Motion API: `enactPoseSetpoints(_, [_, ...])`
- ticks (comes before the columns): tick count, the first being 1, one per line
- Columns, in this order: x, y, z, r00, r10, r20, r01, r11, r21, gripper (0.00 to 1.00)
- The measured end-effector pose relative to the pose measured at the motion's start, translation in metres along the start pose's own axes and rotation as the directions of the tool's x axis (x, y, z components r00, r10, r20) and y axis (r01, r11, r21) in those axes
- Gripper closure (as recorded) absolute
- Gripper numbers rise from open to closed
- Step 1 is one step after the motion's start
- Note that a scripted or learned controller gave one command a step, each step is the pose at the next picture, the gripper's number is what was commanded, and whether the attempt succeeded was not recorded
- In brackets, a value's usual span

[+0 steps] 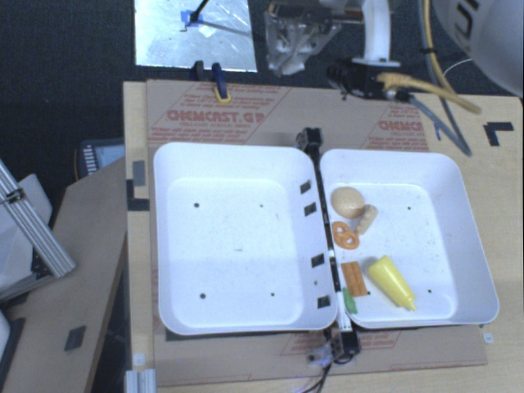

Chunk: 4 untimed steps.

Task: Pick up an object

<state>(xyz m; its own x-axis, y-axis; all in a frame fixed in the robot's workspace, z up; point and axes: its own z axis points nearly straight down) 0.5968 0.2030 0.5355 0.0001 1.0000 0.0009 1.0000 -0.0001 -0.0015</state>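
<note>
The right bin (458, 219) holds several small objects near its left wall. A tan rounded piece (347, 201) lies furthest back, with a small beige piece (367, 218) touching it. An orange pretzel shape (345, 236) lies just in front of them. Closer to the front, an orange carrot-like block with a green tip (354, 282) rests beside a yellow cone (391, 282). My gripper (291, 46) hangs high at the back of the bench, beyond both bins and far from all the objects. Nothing is seen in it.
The left bin (164, 244) sits against the right one, joined by a black clip strip (319, 219). Both rest on a cardboard sheet (246, 113). A blue clamp (219, 80) and a shiny plate (192, 23) lie behind; cables (426, 88) trail at back right.
</note>
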Motion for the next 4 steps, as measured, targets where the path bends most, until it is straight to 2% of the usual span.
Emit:
enactPoseSetpoints(1, [-0.053, -0.078, 0.023, 1.0, 0.002, 0.0, -0.002, 1.0, -0.001, 1.0])
enactPoseSetpoints(2, [-0.016, -0.04, -0.001, 1.0, -0.006, -0.001, 0.006, 1.0, -0.007, 1.0])
enactPoseSetpoints(3, [-0.097, -0.095, 0.0, 1.0, 0.005, 0.001, -0.005, 1.0, -0.003, 1.0])
enactPoseSetpoints(4, [-0.067, -0.097, 0.106, 1.0, -0.005, 0.003, 0.005, 1.0, 0.007, 1.0])
